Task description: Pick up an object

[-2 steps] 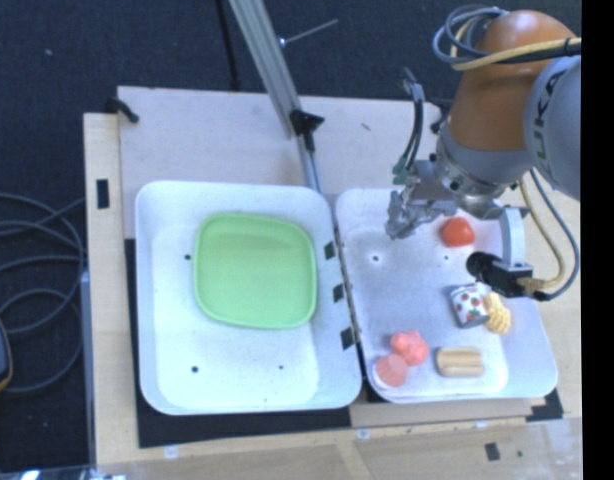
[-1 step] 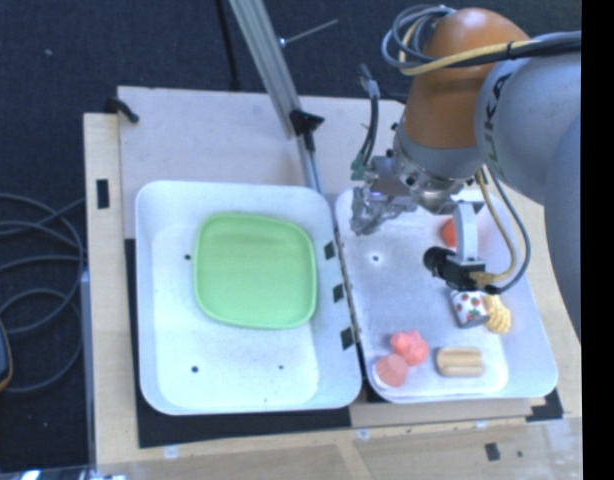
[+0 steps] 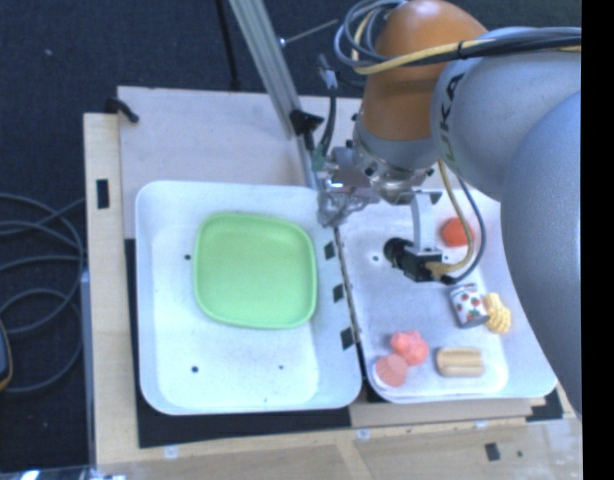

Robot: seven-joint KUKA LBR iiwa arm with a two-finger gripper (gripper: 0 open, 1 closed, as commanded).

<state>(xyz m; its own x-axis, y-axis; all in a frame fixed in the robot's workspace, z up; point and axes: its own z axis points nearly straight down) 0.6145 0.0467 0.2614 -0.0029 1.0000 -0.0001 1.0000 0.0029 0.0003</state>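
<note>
Camera view: the arm (image 3: 487,88) comes in from three o'clock and bends down over the right bin (image 3: 517,368), its wrist hanging at that bin's eleven o'clock corner, close to the divide between the two bins. The gripper (image 3: 339,200) sits low there among metal parts and cables; how wide it stands, and whether anything is in it, I cannot tell.

The candidates for picking all lie toward four and five o'clock from the gripper. Nearest is the orange ball (image 3: 454,232), at about three to four o'clock, partly behind a cable. Farther down are a small patterned block (image 3: 468,305) touching a yellow piece (image 3: 499,314), then a pink lump (image 3: 411,346) just above a pink disc (image 3: 392,370), and a bread-like roll (image 3: 459,362) whose long axis runs nine to three.

The left bin (image 3: 167,358) holds a green plate (image 3: 256,270) at its centre (flat, probably awkward to pinch). The bin floors are smooth white. My guess is the pink pair offers the most open approach.
</note>
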